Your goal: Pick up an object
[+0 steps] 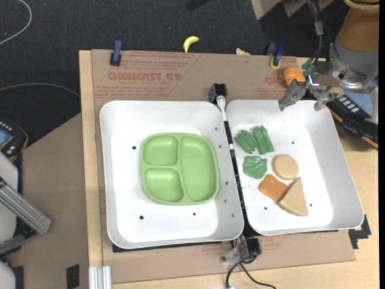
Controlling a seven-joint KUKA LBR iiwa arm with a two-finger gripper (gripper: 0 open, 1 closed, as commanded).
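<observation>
A green divided plate [180,168] sits in the left bin [117,161]. In the right bin [337,179] lie green leafy pieces [254,140], a tan round [285,166], an orange chunk [272,187] and a wedge [295,198] (all clustered). The gripper [305,96] hovers over that bin's far edge, fingers spread wide, holding nothing.

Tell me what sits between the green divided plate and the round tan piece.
In the camera view, a green leafy piece lies between the green divided plate and the round tan piece, past the black seam joining the bins.
</observation>
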